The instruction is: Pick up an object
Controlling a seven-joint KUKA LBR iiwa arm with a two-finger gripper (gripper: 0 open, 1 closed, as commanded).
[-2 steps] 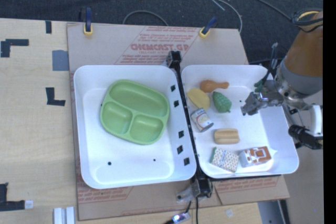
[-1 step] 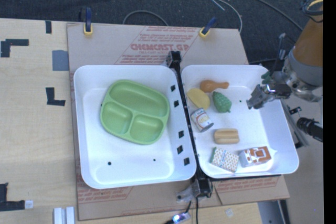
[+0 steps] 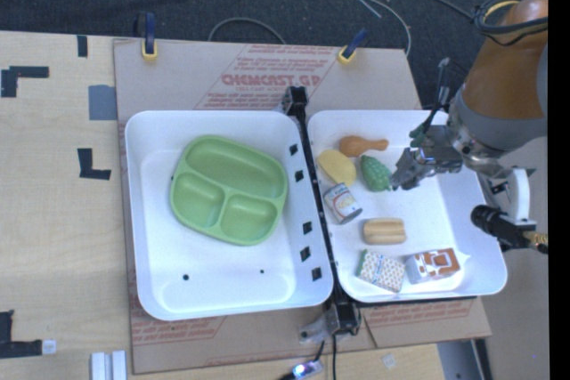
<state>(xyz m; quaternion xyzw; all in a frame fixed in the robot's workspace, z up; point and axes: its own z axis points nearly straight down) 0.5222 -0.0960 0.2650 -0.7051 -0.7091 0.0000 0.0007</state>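
Observation:
The right bin (image 3: 463,218) holds several small items: a drumstick-shaped toy (image 3: 363,144), a yellow lemon-like piece (image 3: 337,166), a green bumpy vegetable (image 3: 376,173), a small can (image 3: 342,203), a bread roll (image 3: 384,231), a patterned packet (image 3: 382,270) and an orange-and-white carton (image 3: 434,265). My gripper (image 3: 408,169) hangs over the right bin just right of the green vegetable, dark fingers pointing down and left. Nothing shows between them.
The left bin (image 3: 147,218) carries a green sectioned plate (image 3: 228,190). A black divider strip (image 3: 307,191) runs between the bins. Cardboard lies under both, clamped at the back. The arm's grey and orange body (image 3: 503,93) fills the right side.

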